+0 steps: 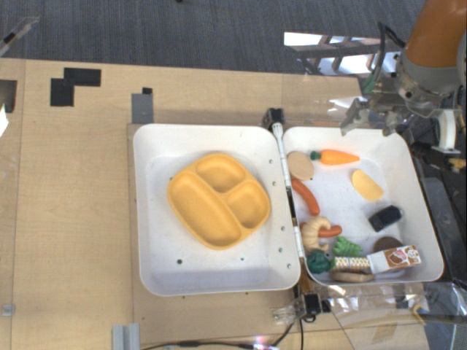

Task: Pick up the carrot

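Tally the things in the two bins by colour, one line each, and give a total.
Orange: 1, carrot
Yellow: 2, plate, wedge
Red: 2, sausage, small piece
Tan: 3, disc, croissant, sandwich
Green: 2, broccoli, lettuce
Black: 1, block
Brown: 2, round, carton
Total: 13

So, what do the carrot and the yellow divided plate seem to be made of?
The carrot looks like toy plastic: even orange with a flat green tip and a smooth surface, though the view is too small to be sure. The yellow divided plate also seems moulded plastic, matte to slightly glossy, with one uniform colour and soft rounded compartment rims.
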{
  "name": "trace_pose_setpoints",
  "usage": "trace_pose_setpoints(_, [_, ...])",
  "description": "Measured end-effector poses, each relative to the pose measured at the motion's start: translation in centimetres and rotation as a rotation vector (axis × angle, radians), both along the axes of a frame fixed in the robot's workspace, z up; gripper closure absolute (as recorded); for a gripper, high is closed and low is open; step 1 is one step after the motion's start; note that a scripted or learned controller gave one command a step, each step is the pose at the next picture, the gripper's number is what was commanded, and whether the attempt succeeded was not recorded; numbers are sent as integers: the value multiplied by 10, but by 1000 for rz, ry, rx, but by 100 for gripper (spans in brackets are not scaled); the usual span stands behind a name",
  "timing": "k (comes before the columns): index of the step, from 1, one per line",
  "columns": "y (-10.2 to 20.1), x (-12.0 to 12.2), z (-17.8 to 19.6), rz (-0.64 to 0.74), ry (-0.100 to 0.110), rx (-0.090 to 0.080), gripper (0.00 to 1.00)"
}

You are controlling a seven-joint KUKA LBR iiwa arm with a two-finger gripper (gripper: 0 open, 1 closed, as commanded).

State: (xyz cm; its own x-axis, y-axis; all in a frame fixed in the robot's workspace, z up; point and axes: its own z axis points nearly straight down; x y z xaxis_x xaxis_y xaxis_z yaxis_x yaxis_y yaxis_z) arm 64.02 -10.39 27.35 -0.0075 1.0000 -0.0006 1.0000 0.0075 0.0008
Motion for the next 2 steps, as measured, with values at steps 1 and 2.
trace_pose_setpoints(1, [-12,-22,-166,18,12,2,0])
trace_pose_setpoints(2, [-42,26,-188,-155,19,6,0])
